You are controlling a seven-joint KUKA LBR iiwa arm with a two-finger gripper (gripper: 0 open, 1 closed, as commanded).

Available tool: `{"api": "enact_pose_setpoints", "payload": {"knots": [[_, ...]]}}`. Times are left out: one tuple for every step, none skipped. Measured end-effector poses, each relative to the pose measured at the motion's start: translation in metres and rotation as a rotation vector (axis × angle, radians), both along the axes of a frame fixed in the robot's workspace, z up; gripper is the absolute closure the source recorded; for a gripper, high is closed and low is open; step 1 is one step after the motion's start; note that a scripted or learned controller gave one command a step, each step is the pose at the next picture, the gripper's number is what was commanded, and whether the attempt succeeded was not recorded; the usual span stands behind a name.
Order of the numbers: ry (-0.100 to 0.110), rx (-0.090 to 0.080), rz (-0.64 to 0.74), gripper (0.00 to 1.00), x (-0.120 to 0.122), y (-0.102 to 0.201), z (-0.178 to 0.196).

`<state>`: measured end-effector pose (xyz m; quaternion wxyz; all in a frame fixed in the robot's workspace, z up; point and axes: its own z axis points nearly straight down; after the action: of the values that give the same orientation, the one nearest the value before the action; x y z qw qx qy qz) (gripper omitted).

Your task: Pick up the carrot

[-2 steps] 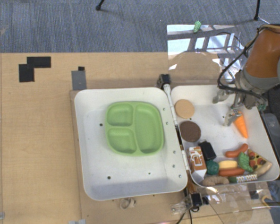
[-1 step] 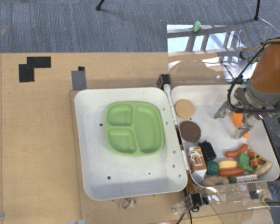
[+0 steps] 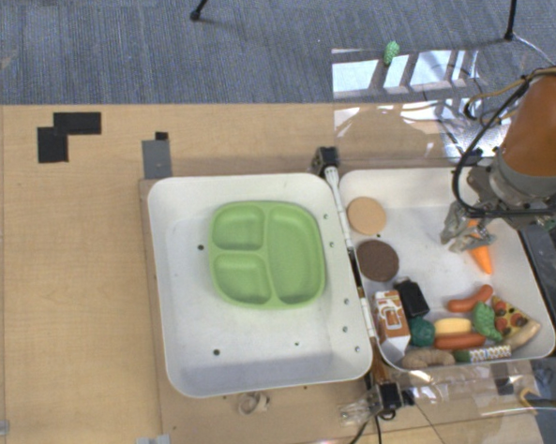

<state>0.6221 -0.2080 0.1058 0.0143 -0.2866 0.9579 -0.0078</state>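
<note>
A light wooden bench (image 3: 76, 304) carries two shallow white bins side by side, touching along their inner rims. The left bin (image 3: 188, 363) sits near the middle, the right bin (image 3: 418, 208) beside it. Black patches (image 3: 66, 134) mark the bench's far left.

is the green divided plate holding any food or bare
Bare: the green divided plate in the left bin shows three green compartments with nothing in them.

text: none legible | labels: none legible | numbers: none legible
</note>
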Motion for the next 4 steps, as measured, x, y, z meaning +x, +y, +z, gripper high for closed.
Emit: {"api": "enact_pose_setpoints", "payload": {"knots": [[0.016,-0.001,0.445,1.0,0.037,0.1,0.011],[0.005,-0.016,0.609,1.0,0.05,0.025,0.242],[0.031,0.003,0.755,1.0,0.047,0.065,0.098],[0.021,-0.005,0.752,0.0,0.049,0.062,0.105]]}}
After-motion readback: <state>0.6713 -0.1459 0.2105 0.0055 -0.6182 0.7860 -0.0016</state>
